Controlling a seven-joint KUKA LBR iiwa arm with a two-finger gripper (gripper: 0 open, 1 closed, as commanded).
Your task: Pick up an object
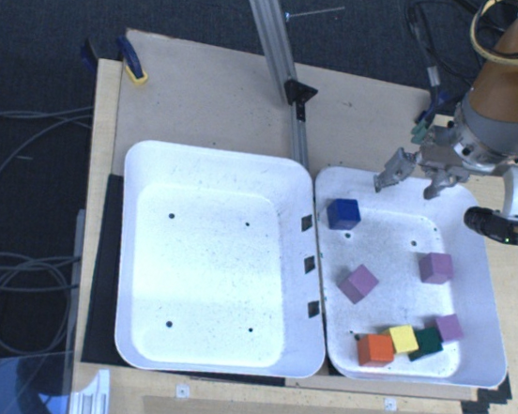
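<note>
My gripper (412, 180) hangs over the far edge of the right bin (487, 307), its two fingers spread apart with nothing between them. A blue cube (343, 213) lies below and to the left of it. Further toward the front lie a purple cube (359, 283) in the middle and another purple cube (436, 267) on the right. Along the front edge sit an orange cube (376, 349), a yellow cube (403, 339), a green cube (428, 342) and a small purple block (449, 327), packed close together.
The left bin (205, 260) lies beside the right one, joined by black clips (308, 265). A slanted metal pole (278, 48) rises behind the bins. A blue-and-yellow clamp (132, 60) sits at the bench's far left corner. Cables hang off the left side.
</note>
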